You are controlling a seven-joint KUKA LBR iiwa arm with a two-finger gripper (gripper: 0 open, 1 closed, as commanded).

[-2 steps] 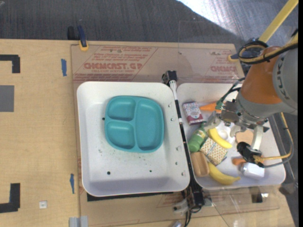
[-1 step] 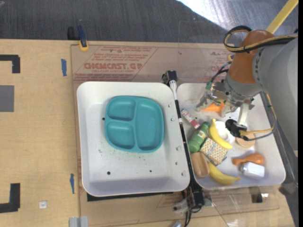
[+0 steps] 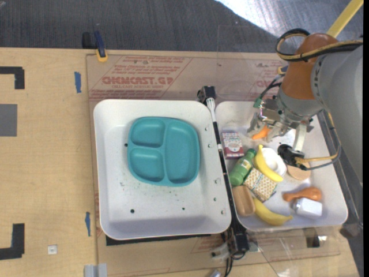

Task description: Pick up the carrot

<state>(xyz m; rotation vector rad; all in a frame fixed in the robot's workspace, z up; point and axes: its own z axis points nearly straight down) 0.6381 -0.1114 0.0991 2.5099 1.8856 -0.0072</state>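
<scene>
The arm (image 3: 331, 68) is being extended in from the right, its grey body passing over the far right corner of the right bin (image 3: 337, 203), with the orange band (image 3: 302, 68) turned toward the camera and black cables looped above it. The wrist is being pointed steeply down into the far part of that bin. The gripper (image 3: 266, 128) is being held low over the bin floor, and a small orange piece, taken to be the carrot (image 3: 259, 134), is being seen right at its tips; whether it is being pinched or merely touched cannot be told, and the gripper's state cannot be told either. Nearer the camera, two bananas (image 3: 268, 163), a green bottle (image 3: 242, 167), a small pink box (image 3: 232, 143) and other items are being crowded together in the same bin. A teal divided plate (image 3: 164, 150) is being kept in the left bin (image 3: 109, 172).
</scene>
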